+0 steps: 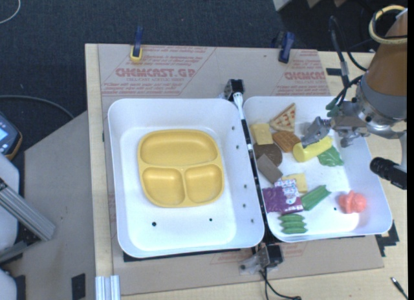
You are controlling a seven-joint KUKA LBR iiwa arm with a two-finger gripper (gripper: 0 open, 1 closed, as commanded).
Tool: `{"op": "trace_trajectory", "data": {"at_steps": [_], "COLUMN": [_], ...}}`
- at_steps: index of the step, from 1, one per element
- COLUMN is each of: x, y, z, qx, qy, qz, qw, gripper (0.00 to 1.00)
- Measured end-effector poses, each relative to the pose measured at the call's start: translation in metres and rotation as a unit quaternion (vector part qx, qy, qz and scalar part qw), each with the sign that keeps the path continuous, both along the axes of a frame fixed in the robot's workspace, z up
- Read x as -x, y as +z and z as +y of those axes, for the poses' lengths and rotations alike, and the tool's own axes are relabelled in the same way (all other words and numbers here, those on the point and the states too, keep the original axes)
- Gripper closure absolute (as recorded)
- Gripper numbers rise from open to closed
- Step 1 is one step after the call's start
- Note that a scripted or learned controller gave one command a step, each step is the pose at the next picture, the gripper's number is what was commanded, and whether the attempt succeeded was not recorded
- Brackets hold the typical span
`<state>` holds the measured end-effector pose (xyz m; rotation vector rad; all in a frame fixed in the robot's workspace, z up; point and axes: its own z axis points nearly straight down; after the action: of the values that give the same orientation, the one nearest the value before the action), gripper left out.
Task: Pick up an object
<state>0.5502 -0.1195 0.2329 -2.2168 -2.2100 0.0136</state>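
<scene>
Lower right, your right bin (381,218) holds peas (292,223), a purple packet (281,198) and a pink toy (352,202). Farther up, the gripper (318,132) hangs over the yellow piece (312,150), seemingly lining up a grasp; finger spacing unclear. Left, the yellow tray (180,166) sits untouched.

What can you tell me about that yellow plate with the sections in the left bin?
The yellow three-compartment plastic tray lies flat near the middle of the left white bin, a little toward its far side. It is a rounded rectangle with one wide section across the far half and two smaller ones across the near half. It looks smooth and matte, holds nothing, and touches just the bin floor.
</scene>
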Motion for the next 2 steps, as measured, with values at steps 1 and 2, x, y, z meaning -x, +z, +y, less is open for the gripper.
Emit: {"op": "trace_trajectory", "data": {"at_steps": [1,2], "x": [-0.003,-0.011], "y": [0.007,-0.041], "z": [0.000,-0.001], "qx": [0.0009,-0.0001], "qy": [0.001,0.001], "qz": [-0.007,-0.004], "qw": [1.0000,1.0000], "gripper": [0.00,0.00]}}
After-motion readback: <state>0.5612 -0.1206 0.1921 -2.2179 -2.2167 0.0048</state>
